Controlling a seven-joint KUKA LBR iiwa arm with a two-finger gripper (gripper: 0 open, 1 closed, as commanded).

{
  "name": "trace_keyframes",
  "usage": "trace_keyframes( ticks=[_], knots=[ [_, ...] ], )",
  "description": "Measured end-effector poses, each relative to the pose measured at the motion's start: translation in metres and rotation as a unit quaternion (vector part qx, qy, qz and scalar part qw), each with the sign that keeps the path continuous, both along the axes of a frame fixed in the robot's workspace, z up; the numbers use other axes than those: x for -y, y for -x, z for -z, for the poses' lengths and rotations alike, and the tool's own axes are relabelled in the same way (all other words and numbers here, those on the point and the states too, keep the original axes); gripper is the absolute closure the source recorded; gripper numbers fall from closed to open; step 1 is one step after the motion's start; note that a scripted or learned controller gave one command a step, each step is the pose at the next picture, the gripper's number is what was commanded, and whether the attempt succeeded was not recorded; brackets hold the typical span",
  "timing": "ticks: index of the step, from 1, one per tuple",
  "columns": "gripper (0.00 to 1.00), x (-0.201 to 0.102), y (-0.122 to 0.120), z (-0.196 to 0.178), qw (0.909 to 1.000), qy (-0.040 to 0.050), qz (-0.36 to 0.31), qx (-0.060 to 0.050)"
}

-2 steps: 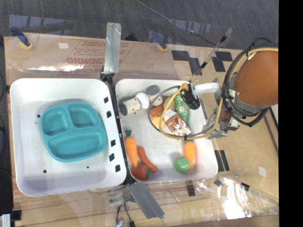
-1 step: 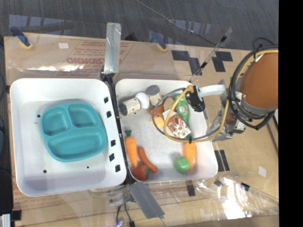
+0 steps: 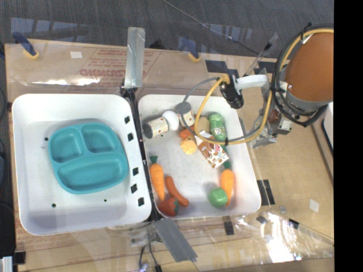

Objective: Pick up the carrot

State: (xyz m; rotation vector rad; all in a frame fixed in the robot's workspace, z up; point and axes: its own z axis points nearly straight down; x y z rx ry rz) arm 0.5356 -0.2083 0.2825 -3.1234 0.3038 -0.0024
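Camera view: gripper (image 3: 265, 135) hangs just outside the right bin (image 3: 190, 177); whether it is clenched or released cannot be told.
Left carrot (image 3: 156, 181) lies along that bin's left wall, a sausage (image 3: 177, 192) and a red pepper (image 3: 168, 207) crowding its lower end; right carrot (image 3: 227, 181) lies near the right wall, a green fruit (image 3: 218, 196) touching it below, a card (image 3: 213, 153) just above; left bin (image 3: 34, 123) holds a teal plate (image 3: 85, 157).

Teal plate (image 3: 86, 157) lies in the left bin (image 3: 28, 123) — red sausage (image 3: 177, 192) in the right bin (image 3: 190, 171).
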Motion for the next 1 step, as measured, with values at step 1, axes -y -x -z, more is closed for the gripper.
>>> trace_keyframes(
  ticks=[1],
  knots=[
    [1.00, -0.0004, -0.0159, -0.0549, 1.0000, -0.0001, 0.000, 0.001]
  ],
)
